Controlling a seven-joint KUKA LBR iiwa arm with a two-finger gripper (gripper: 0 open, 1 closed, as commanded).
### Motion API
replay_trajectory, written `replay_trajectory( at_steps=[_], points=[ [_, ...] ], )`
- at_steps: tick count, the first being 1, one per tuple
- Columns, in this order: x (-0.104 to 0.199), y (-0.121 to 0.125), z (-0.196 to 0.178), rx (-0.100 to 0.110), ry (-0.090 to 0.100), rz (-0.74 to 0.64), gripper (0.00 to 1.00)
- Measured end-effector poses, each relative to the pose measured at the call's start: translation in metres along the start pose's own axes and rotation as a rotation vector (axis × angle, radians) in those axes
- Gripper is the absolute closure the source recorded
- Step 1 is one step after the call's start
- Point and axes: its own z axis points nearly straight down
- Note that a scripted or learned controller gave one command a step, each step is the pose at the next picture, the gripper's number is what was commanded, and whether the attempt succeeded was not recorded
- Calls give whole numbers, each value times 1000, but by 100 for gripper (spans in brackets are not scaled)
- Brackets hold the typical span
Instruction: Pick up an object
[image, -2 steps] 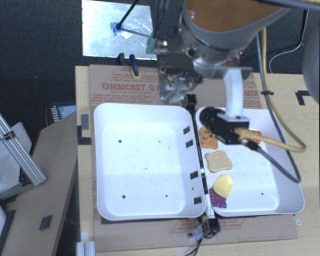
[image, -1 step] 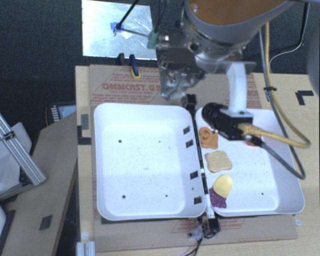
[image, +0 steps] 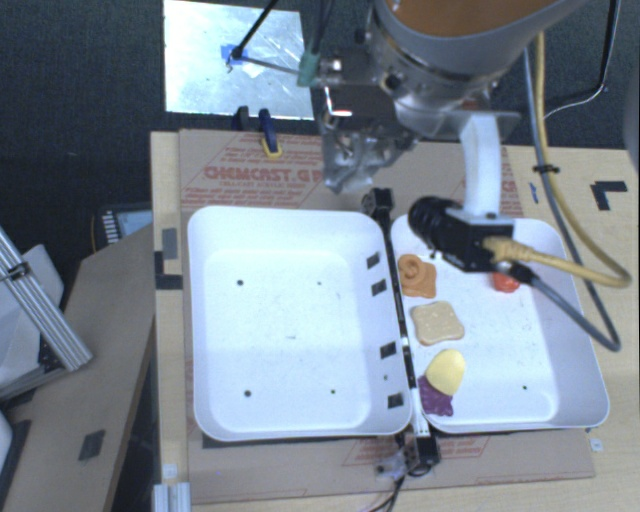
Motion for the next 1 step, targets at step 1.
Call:
replay_trajectory(
  at_steps=[1],
  points=[
    [0, 0, 0, 1, 0, 0, 0]
  ],
)
